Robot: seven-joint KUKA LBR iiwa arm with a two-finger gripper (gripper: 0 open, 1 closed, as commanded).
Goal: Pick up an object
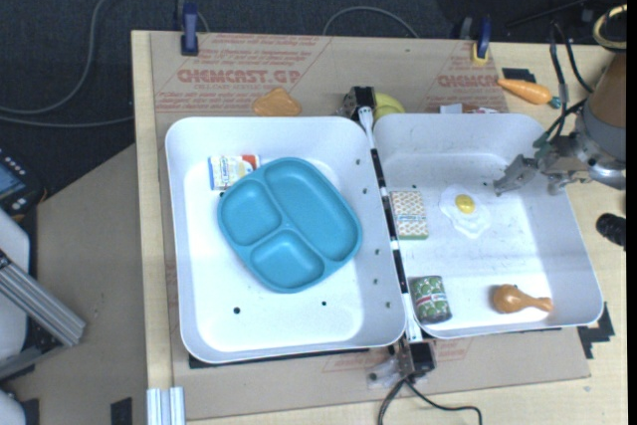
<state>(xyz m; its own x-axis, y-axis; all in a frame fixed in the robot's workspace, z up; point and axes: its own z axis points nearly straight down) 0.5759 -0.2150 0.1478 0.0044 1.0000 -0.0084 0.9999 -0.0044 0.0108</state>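
I had the gripper hanging over the right bin, fingers spread and holding nothing. The fried egg toy lay just beside it at seven o'clock, the likeliest pick. Farther out, the chicken drumstick sat at six and the green can at seven. The arm reached in from three o'clock, wrist low.
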